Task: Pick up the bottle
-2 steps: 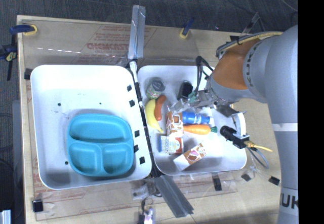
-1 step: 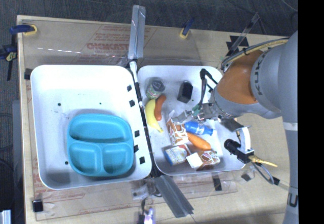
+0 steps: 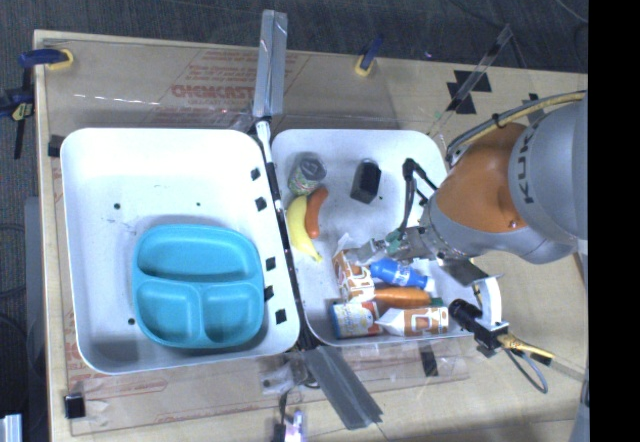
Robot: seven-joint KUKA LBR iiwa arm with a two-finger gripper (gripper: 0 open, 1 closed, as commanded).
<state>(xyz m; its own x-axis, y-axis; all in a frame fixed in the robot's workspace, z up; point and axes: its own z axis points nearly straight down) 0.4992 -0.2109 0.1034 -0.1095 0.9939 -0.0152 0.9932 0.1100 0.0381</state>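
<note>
I see the bottle (image 3: 396, 275) lying on its side in the right bin (image 3: 385, 143), low in the bin's near half: a small clear-blue body with a white label, its length running left to right. It rests among clutter, with a small carton (image 3: 352, 280) at its left end and an orange carrot (image 3: 402, 297) just below it, and a boxed item (image 3: 375, 320) under that along the near wall. The gripper (image 3: 415, 250) sits just above the bottle's right end, very close, though I cannot tell contact, nor how the jaws stand. The arm (image 3: 500, 195) reaches in from the right, its orange band over the bin's right wall. Farther up lie a banana (image 3: 299, 227), a can (image 3: 306, 171) and a black block (image 3: 365, 181). The left bin (image 3: 150, 155) holds a blue tray (image 3: 200, 284).
</note>
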